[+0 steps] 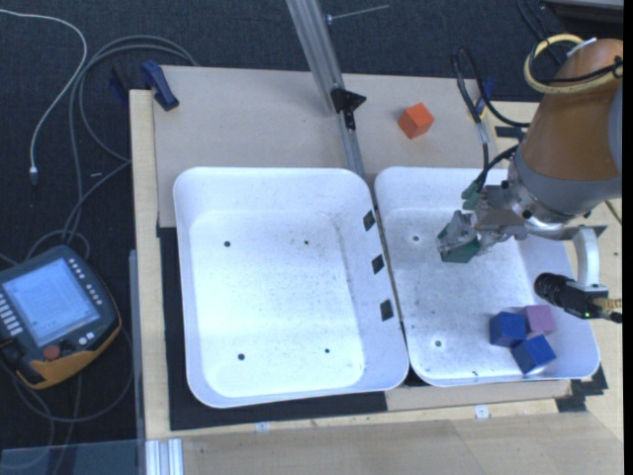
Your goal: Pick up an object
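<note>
Jaws pinching a small green thing, as far as we are seeing.

We are watching the gripper hovering over the middle of the right bin, its fingers closed around a green object that is peeking out at their tips. We are judging the grasp as made and the lift as the step in hand; the next move is calling for a straight rise with steady grip. Toward the lower right of the frame, two blue blocks and a pink block are lying clustered together; an orange cube is sitting on the bench at upper centre.
</note>
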`<act>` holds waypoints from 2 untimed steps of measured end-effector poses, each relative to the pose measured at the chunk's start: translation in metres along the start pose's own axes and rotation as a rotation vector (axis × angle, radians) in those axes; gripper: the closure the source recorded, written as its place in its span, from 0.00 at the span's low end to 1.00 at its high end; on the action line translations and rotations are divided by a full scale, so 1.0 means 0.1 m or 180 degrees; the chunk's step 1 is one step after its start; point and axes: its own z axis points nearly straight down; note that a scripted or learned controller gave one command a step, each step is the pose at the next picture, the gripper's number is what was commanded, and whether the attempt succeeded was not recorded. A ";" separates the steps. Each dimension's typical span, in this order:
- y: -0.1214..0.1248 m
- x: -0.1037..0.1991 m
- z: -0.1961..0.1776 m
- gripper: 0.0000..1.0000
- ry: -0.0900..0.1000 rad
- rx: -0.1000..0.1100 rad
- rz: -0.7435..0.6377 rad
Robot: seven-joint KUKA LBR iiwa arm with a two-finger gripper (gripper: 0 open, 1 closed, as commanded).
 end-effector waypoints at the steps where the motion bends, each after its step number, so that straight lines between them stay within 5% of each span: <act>1: -0.12 0.62 0.27 1.00 0.0003 0.0024 0.0001; 2: 0.14 1.19 0.43 1.00 -0.0003 0.0005 -0.0001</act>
